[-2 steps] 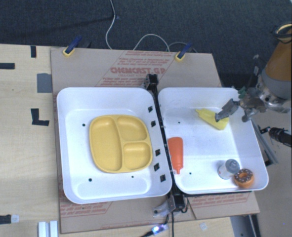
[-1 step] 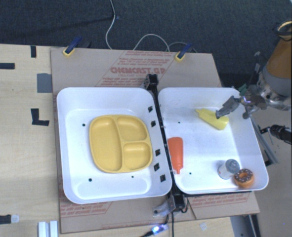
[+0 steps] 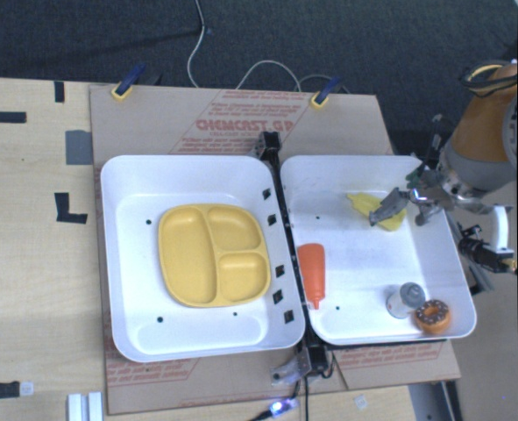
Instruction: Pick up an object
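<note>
My gripper hangs low over the upper right part of the right bin, open, with its fingers spread apart. A small yellow object lies on the bin floor just left of it, and one finger partly covers its right end. Nothing is held between the fingers. An orange bottle-shaped object lies along the bin's left wall. A small grey cylinder and a round brown and orange object sit together in the front right corner.
The left bin holds a yellow divided plate. Both bins rest on a cardboard sheet held by clamps. The arm's grey and orange body stands at the right edge.
</note>
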You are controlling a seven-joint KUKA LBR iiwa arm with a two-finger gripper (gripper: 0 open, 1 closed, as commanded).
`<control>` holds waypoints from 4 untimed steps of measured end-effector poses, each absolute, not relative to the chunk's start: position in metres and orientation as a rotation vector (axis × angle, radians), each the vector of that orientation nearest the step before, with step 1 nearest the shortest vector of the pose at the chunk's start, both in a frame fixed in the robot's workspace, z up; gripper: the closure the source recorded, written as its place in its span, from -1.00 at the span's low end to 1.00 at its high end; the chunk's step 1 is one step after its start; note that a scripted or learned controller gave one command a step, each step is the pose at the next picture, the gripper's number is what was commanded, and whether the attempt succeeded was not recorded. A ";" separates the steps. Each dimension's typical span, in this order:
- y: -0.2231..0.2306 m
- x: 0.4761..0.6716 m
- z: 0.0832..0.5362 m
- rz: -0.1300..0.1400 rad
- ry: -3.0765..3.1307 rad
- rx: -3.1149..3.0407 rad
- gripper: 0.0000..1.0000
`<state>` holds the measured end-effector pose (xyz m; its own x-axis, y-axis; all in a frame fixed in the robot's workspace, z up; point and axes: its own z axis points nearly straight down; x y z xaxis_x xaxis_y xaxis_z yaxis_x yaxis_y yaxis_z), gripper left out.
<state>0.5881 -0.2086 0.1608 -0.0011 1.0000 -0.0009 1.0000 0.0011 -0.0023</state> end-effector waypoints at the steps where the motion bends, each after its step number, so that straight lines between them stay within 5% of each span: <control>1: -0.215 0.581 0.106 0.005 -2.221 -2.219 -1.00; 2: -0.215 0.581 0.084 0.003 -2.224 -2.220 -1.00; 3: -0.215 0.582 0.096 0.001 -2.228 -2.223 1.00; 4: -0.211 0.579 0.139 -0.001 -2.223 -2.220 1.00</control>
